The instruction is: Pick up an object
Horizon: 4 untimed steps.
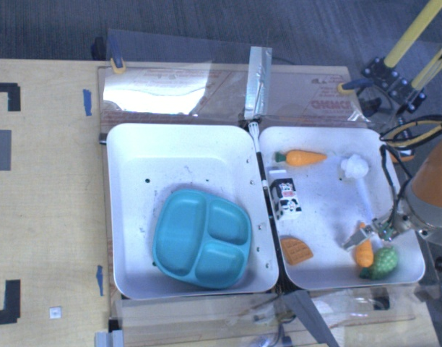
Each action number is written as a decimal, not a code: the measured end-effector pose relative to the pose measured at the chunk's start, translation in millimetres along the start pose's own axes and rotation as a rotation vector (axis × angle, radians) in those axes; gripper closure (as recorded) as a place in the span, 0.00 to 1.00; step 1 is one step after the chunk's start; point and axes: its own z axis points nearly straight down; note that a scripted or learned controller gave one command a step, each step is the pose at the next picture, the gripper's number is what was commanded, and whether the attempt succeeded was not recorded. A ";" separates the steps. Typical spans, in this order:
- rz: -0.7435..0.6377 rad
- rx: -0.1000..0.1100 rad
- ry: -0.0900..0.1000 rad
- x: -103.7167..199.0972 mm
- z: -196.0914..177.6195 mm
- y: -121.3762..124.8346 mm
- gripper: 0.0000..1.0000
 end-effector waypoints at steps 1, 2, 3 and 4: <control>0.151 0.004 0.000 -22.5 -42.8 22.6 0.00; 0.164 0.001 0.008 -12.2 -8.4 19.6 0.00; 0.165 0.002 0.004 -13.8 -15.8 19.2 1.00; 0.426 0.005 -0.003 18.9 -121.0 23.5 1.00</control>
